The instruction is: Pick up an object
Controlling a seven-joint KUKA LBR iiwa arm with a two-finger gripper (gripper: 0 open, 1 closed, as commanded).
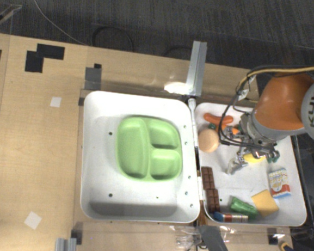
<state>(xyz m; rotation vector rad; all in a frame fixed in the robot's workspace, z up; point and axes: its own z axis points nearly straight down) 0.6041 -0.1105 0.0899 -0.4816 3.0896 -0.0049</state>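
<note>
At the near edge of the right bin (297, 208) lie a green object (242, 205), a yellow wedge-shaped block (265, 203) just beside it, and a small red-and-blue item (231, 216) against the bin wall. A brown segmented bar (209, 188) lies along the bin's left wall. A small white packet with red and blue print (278, 182) rests near the right wall.

Farther in, the claw (240, 161) hangs over the bare middle of the right bin floor, below the grey wrist and the orange band of the arm (282, 103). Whether the claw is wide or narrow cannot be determined; its tip is small and partly merged with the wrist hardware. No object is visible between its parts, so no grasp is confirmed.

Just left of the claw, a tan egg-shaped object (208, 140) sits near the divider between the bins. Beyond it, an orange-red object (218, 120) lies near the far wall, partly covered by cables.

The left bin (90, 143) holds a green compartment tray (148, 148), well apart from the claw.

Task status, as a judgement: every candidate object rests on a bin floor, so the pick is not yet done. Remaining steps: select a target, close on it, and lift. The egg-shaped object is the nearest candidate; its rounded form may slip from a two-finger grip.

The worktop (29, 155) surrounds both bins.
</note>
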